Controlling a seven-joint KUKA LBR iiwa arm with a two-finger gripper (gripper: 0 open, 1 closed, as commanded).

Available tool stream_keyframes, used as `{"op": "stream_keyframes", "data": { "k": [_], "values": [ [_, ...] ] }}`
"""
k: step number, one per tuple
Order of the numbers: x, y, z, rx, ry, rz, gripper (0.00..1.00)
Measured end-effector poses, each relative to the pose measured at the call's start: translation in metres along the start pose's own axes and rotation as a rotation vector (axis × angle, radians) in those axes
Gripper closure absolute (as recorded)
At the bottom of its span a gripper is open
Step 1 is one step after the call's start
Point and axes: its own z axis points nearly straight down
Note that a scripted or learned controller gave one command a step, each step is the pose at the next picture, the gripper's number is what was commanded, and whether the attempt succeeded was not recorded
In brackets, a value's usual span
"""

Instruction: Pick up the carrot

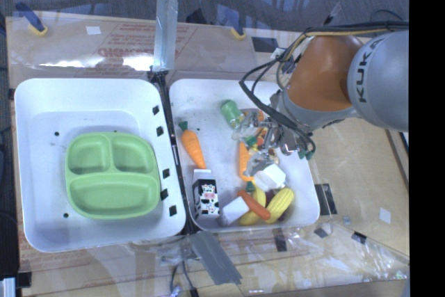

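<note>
The carrot (pixel 192 145), orange with a green top, lies in the left part of the right bin (pixel 208 90), close to the wall between the bins, its tip towards the front. My gripper (pixel 261 141) hangs low over the middle of the same bin, to the right of the carrot and apart from it, above a cluster of small colourful toys. The wrist, with its orange band, covers the bin's right side.
A green round toy (pixel 230 110) sits behind the gripper. An orange piece (pixel 243 159), a white block (pixel 270 177), corn (pixel 281 201) and a cow-patterned carton (pixel 204 197) crowd the front. The left bin (pixel 28 149) holds a green divided plate (pixel 111 174).
</note>
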Motion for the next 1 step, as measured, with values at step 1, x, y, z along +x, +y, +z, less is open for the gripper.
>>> {"op": "stream_keyframes", "data": {
  "k": [1],
  "values": [
    [0.0285, 0.0104, 0.0539, 0.000, -0.004, -0.077, 0.00]
  ]
}}
